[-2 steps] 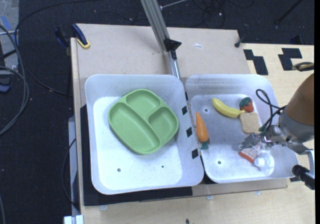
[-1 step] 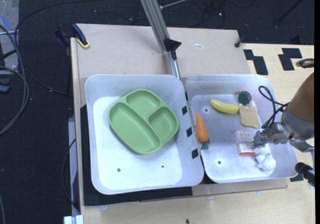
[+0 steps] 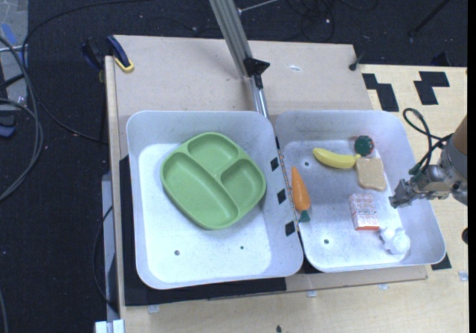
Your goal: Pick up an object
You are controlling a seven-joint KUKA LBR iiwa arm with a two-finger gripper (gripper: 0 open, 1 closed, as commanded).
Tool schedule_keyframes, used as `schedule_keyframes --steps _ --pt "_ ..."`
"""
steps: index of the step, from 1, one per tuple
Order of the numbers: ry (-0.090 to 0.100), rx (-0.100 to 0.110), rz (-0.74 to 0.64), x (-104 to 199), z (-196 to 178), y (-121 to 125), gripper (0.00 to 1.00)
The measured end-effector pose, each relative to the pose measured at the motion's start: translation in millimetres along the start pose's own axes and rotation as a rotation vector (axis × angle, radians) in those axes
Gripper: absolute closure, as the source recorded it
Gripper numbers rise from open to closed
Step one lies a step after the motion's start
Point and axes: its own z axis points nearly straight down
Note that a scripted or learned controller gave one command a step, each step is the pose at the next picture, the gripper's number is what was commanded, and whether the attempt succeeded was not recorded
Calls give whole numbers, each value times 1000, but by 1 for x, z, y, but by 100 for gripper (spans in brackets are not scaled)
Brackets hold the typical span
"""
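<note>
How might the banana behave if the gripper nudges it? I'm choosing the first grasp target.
The banana lies flat on its curved side in the right bin, so a nudge would probably spin or slide it rather than roll it. Its surface looks smooth, so it may slip. It lies close to the tan block, which a push might disturb.

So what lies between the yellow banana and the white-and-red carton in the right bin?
The tan bread slice, seen in the camera view, lies between banana and carton.
</note>
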Motion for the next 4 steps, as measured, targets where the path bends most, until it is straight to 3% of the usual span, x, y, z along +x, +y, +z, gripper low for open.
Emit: schedule_keyframes --steps 1,4 --pt "0 0 -1 -1 -31 1 100" --pt "4 6 -6 167 -27 2 100"
